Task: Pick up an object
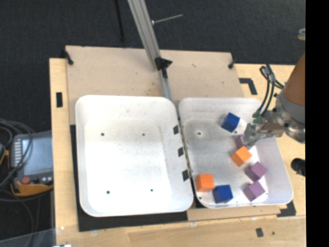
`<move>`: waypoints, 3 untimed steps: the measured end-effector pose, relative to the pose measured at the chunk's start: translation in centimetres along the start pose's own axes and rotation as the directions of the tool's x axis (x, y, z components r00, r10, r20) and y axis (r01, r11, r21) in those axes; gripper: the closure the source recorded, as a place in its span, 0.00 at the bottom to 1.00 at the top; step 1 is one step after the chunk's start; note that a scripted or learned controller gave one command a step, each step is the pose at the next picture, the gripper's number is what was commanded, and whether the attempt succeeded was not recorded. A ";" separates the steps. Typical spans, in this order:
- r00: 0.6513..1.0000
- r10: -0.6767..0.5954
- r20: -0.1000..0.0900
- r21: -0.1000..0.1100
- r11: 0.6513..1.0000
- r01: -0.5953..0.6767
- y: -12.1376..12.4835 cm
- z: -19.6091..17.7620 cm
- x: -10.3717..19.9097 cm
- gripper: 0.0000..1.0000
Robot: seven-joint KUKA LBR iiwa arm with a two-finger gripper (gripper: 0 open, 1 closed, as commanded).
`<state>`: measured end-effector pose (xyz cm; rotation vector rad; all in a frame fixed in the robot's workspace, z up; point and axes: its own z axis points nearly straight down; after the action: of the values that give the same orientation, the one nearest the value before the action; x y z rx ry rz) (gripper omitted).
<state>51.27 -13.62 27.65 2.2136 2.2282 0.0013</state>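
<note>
My gripper [249,137] hangs over the right bin [205,112], reaching in from the right edge. Just below its tip lies an orange cube [241,156], and a small purple piece [239,140] peeks out from under the tip. A blue cube [231,122] sits up and to the left of the gripper. Two purple cubes [256,171] [254,190] lie toward the bin's lower right. Along the bin's front edge rest a second orange cube [205,181] and a second blue cube [222,193].
The left bin [128,153] adjoins the right one. A slanted metal post [146,30] rises behind the bins. Cables [267,86] hang beside the arm's wrist. A control pendant [31,161] lies off the bench at the left.
</note>
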 end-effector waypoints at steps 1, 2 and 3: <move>1.000 0.000 0.000 0.000 1.000 0.000 0.7 0.4 4.7 1.00; 1.000 -0.001 -0.001 0.001 1.000 0.001 0.3 1.5 10.7 1.00; 1.000 -0.002 -0.002 0.000 1.000 0.002 -0.2 1.0 15.9 1.00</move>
<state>50.98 2.23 26.70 2.2123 2.2312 0.0039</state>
